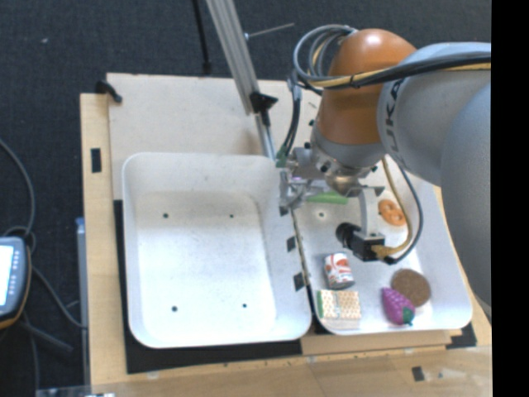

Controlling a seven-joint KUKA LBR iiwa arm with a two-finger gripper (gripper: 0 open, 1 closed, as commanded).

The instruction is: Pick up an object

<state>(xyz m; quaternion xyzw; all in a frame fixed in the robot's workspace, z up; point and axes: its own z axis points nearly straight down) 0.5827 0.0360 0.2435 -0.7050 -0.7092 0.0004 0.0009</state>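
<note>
- Objects for picking lie in the right bin [450,246], toward its near end: a small red-and-white can [338,270], a patterned packet [340,305], a purple grape bunch [397,303], a brown disc [411,286] and an orange piece [392,212].
- Can stands just beyond the packet; the two are touching or nearly so.
- Grape bunch lies just right of the packet, at the bin's near rim, with a green tip on its right side.
- Brown disc sits right beside the grape bunch, on its far right side.
- Orange piece lies apart from the others, farther back, close to the arm's cable [413,222].
- A green item [329,197] shows just under the wrist, at the far part of the right bin; what it is cannot be told.
- Arm [388,98] reaches in from the right and hangs over the far half of the right bin, its orange band above the wrist.
- Gripper [310,190] is over the bin's left edge, near the wall shared by both bins; the wrist hides most of it, and I cannot tell how it is set or whether it holds anything.
- A black part [357,241] hangs on the cable above the can.
- Left bin [198,246] shows only dark specks on its white floor.
- Both bins rest on the bench [165,114]; a metal bar [235,48] slants in from the top.
</note>
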